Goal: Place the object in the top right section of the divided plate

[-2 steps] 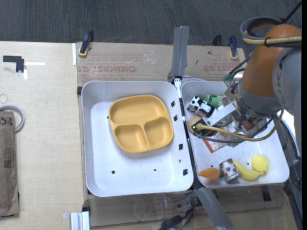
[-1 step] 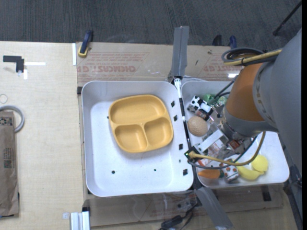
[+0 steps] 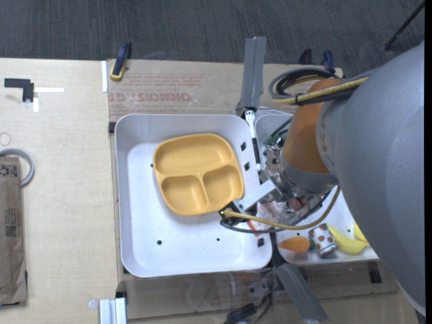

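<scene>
A yellow divided plate [image 3: 198, 173] lies in the left white bin [image 3: 138, 241], with one large section at the top and two smaller ones below. All three sections show bare yellow. My gripper [image 3: 273, 210] is down at the wall between the two bins, low over the left end of the right bin [image 3: 337, 256] and just right of the plate's lower right corner. A small red and white thing [image 3: 258, 223] shows under the gripper; I cannot tell if it is held. The arm hides most of the right bin.
At the right bin's front edge lie an orange rounded object [image 3: 294, 245], a small printed can [image 3: 322, 241] and a yellow banana [image 3: 348, 241]. A brown paper bag [image 3: 10, 228] lies on the bench at far left. Cardboard [image 3: 175, 90] sits behind the left bin.
</scene>
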Action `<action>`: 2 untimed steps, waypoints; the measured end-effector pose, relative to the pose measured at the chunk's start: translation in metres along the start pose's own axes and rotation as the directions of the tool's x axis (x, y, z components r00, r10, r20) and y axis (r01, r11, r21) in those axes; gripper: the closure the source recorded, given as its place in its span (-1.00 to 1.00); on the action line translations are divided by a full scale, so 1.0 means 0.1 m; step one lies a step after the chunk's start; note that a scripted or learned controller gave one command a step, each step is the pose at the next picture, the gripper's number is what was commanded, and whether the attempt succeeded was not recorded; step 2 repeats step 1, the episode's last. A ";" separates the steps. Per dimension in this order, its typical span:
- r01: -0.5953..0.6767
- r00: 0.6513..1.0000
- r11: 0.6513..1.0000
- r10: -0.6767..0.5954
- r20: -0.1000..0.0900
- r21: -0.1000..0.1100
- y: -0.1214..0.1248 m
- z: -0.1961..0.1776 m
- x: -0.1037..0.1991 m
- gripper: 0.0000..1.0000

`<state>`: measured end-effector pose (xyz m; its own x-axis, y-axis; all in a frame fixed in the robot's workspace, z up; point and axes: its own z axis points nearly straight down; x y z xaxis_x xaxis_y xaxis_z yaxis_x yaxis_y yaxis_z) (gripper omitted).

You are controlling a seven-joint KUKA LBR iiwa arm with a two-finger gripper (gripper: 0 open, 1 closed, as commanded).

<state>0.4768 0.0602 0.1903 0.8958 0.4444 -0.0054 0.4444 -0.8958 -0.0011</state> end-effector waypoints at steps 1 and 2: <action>0.000 1.000 1.000 0.000 0.000 0.000 0.00 0.00 0.00 -1.00; 0.000 1.000 1.000 0.000 0.000 0.000 0.00 0.00 0.00 -1.00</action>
